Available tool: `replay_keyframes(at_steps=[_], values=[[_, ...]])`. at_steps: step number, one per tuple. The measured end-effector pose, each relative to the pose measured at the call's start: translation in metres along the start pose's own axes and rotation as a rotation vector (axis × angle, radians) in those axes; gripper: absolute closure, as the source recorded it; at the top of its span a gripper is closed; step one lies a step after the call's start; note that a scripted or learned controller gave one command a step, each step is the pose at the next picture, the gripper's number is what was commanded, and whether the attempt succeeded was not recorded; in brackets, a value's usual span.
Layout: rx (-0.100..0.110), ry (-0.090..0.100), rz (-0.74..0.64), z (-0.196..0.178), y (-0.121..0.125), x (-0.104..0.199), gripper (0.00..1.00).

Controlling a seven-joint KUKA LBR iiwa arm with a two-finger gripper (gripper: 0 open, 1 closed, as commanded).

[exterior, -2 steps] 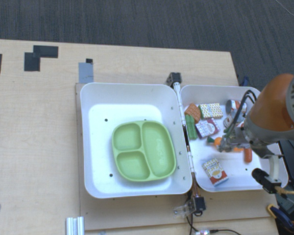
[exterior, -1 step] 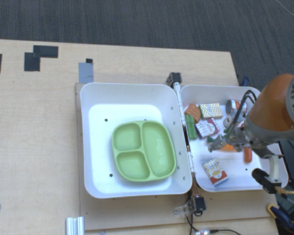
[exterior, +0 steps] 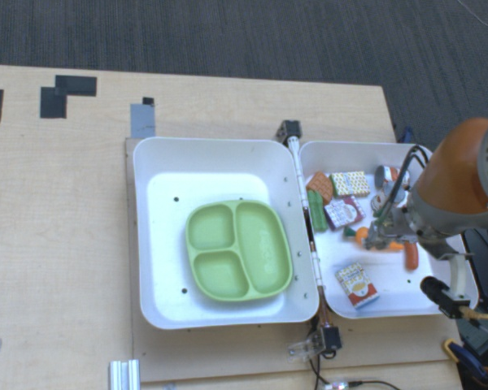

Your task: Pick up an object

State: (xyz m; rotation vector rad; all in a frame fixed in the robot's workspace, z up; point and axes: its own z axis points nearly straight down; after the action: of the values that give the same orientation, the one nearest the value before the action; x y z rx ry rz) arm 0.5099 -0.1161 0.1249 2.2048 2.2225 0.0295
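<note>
You've got two shallow white plastic bins w/ rounded corners side by side on a pale wood-grain bench (exterior: 57, 218). Left bin (exterior: 159, 299) holds a light green divided plate (exterior: 240, 251), smooth, rounded-rectangle shape, three compartments: two small on its left, one long on its right. Right bin (exterior: 394, 299) carries the clutter: a small carton (exterior: 357, 285) w/ white, yellow and red print lying flat near the front, a checkered packet (exterior: 350, 184) toward the back, a red-brown slab (exterior: 320, 187) and a green strip (exterior: 316, 214) by the dividing wall, a crinkly purple-and-white wrapper (exterior: 342, 213), an orange carrot-shaped piece (exterior: 411, 255) on the right.

Gripper (exterior: 382, 240) sits low over the middle of the right bin, just beside the orange pieces, under the orange band of the grey arm (exterior: 459, 177). Can't tell if it's wide, narrow or holding anything; it's a dark blur from this angle.
</note>
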Motion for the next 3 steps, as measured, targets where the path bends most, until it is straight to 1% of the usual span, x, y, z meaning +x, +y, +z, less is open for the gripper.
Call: replay_keyframes(at_steps=[1,2,3], values=[[0.0,0.0,0.0,0.0,0.0,0.0,0.0],[-0.003,0.0,-0.002,-0.01,0.001,0.001,1.0],[-0.003,0.0,-0.003,-0.01,0.001,0.001,0.0]])
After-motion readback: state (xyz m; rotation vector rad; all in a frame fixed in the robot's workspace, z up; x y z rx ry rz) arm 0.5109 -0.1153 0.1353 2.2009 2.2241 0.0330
